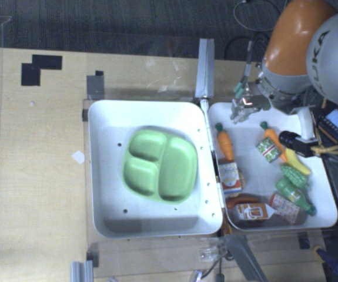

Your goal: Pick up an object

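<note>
Carrot toy (225,145) is the nearest pickable piece: it lies in the right bin (331,215), against the wall it shares with the left bin, just below and slightly left of the claw (241,110) in the camera view. Its long axis runs almost straight up and down the picture, green top toward the claw. From this angle I cannot tell how the claw is set, though nothing is visibly held in it. Reaching the carrot likely calls for a short drop toward the lower left, closing across its narrow width.
</note>
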`<action>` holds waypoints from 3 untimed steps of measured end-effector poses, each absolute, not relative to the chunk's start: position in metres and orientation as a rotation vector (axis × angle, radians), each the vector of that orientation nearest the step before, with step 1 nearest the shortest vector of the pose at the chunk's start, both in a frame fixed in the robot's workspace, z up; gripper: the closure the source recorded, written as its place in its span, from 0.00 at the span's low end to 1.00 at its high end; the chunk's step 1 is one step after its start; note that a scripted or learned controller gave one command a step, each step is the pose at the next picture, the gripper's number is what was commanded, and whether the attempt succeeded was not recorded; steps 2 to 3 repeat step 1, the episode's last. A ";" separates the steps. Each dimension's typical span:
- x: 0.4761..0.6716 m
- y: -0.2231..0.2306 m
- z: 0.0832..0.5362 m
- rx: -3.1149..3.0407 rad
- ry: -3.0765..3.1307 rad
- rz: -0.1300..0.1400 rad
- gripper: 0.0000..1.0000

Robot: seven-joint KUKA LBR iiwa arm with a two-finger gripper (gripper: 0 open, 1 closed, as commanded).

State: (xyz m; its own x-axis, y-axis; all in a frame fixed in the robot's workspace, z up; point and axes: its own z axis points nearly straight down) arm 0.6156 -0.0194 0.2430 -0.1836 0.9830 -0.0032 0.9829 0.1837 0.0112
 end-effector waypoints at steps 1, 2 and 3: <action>0.617 -0.018 0.255 1.986 2.416 0.015 1.00; 0.617 -0.018 0.255 1.986 2.416 0.015 1.00; 0.617 -0.018 0.255 1.986 2.416 0.015 1.00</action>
